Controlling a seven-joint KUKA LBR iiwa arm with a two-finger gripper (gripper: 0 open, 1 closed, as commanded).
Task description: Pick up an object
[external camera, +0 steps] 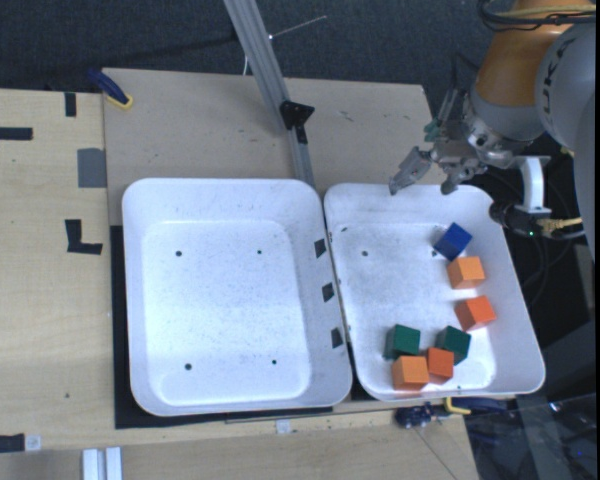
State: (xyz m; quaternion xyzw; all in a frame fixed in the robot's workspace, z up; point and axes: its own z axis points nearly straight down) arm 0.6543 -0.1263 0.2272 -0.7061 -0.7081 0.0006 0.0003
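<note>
Several small blocks lie in the right bin (pixel 380 258): a blue cube (pixel 453 240), an orange cube (pixel 466 272) just below it, an orange-red one (pixel 475 313), two dark green cubes (pixel 403 341) (pixel 454 343), and two orange cubes (pixel 411 371) (pixel 440 363) near the front rim. My gripper (pixel 421 180) hangs above the bin's far rim, open, with its two fingers spread and nothing between them. It is well above and behind the blue cube.
The left bin (pixel 220 298) sits beside the right one. A slanted grey metal pole (pixel 265 58) crosses the bench behind the bins. Black tape marks (pixel 75 236) lie on the wooden surface to the left.
</note>
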